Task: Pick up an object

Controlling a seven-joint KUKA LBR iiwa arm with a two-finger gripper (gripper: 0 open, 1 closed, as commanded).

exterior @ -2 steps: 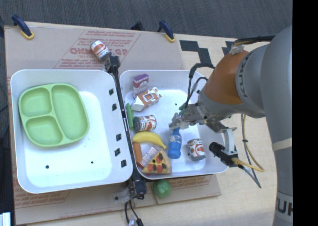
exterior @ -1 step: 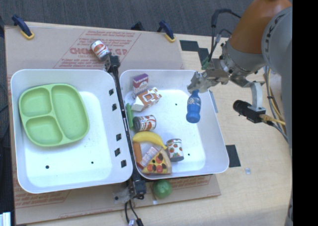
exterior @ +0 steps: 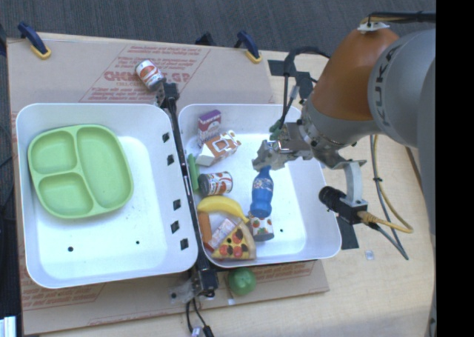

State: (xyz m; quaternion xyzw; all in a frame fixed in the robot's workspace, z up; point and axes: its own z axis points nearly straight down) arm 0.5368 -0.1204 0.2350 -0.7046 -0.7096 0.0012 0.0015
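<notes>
The arm [exterior: 370, 84] hides the right bin's [exterior: 315, 243] far right corner; the green ball [exterior: 241, 281] sits half-hidden beneath that bin's rim.
</notes>
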